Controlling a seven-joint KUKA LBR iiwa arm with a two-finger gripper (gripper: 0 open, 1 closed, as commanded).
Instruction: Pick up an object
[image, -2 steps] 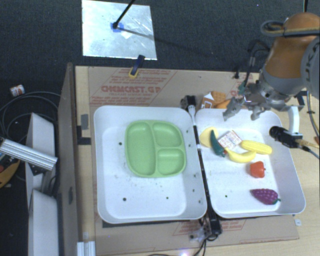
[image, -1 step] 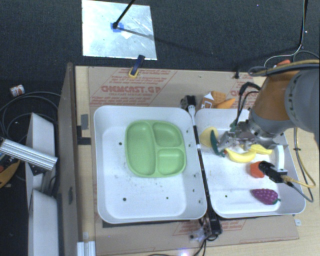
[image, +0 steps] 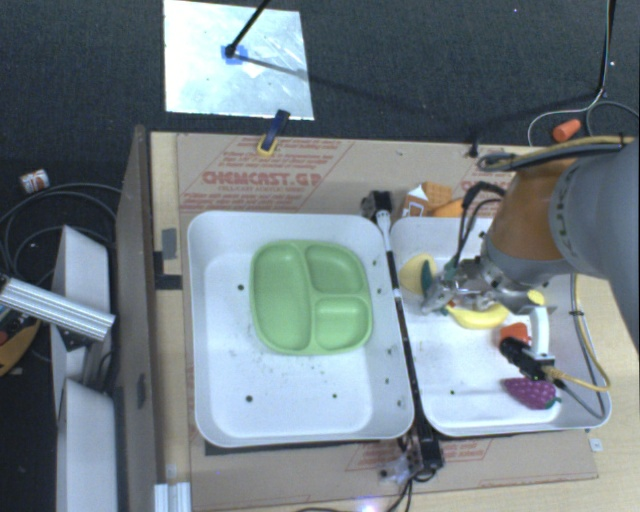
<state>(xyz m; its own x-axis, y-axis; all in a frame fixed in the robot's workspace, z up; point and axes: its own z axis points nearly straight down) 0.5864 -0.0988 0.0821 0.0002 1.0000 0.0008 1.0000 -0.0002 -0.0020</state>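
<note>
two bins share the desk; the gripper, fingers' state unclear, sits low beside the banana, seemingly to grasp it.

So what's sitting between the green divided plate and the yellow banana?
In the camera view, between the green plate and the banana run the bins' adjoining rims, then a small yellow-green toy.

banana | yellow, lying flat | right bin, upper middle

Even overhead light keeps both white bins bright, with only faint shadows. A foil sheet glares at the top. The picture is slightly soft and grainy throughout.
</note>
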